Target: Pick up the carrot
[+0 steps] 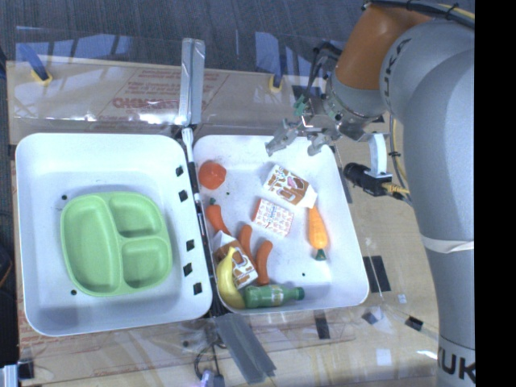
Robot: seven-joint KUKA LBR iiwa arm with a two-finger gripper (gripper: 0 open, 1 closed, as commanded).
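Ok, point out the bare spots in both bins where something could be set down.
Left bin: bare floor all round the green plate, widest along the top. Right bin: a bare patch at the top between the tomato and the claw, and another at the bottom right below the carrot. The middle and lower left are crowded.

Grey arm reaches in from the right, gripper (305, 141) spread wide, holding nothing

Thick grey arm (439, 135) at the right of the frame, smooth and rounded, with an orange band (367, 47) above the wrist. Black cables looped over the top. Small metal gripper (302, 139) with pale fingers. Black letters "UK" at lower right.
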